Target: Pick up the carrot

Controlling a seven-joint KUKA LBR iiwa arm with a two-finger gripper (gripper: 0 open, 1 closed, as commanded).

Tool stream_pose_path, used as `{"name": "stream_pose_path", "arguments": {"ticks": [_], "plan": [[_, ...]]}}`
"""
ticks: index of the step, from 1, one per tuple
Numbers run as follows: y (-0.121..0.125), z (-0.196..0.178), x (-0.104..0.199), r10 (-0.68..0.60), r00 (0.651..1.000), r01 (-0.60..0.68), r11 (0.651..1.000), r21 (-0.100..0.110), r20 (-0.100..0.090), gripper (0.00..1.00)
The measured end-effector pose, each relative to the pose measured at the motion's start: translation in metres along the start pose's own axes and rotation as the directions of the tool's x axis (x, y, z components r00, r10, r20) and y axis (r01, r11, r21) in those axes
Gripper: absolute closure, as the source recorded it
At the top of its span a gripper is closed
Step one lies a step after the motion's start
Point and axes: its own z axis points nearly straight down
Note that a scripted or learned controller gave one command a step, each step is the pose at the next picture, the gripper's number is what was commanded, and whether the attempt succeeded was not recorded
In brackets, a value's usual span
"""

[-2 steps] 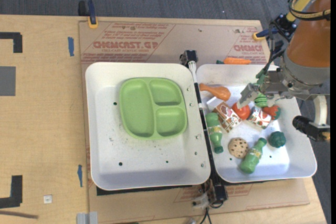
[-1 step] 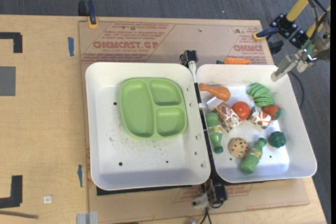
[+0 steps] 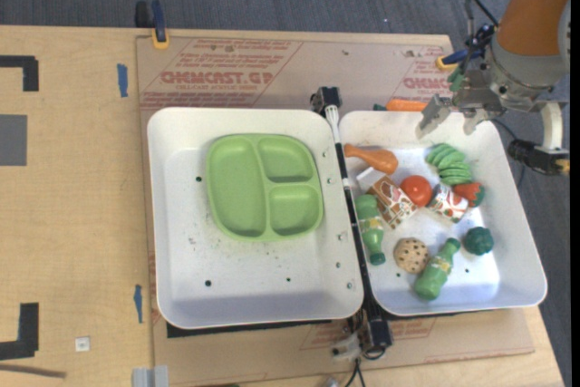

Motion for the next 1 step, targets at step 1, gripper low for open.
{"name": "stream_pose_path", "arguments": {"ticks": [1], "plan": [[0.0071, -0.0976, -0.0859, -0.049, 0.999, 0.049, 0.999, -0.005, 0.004, 0.00]]}}
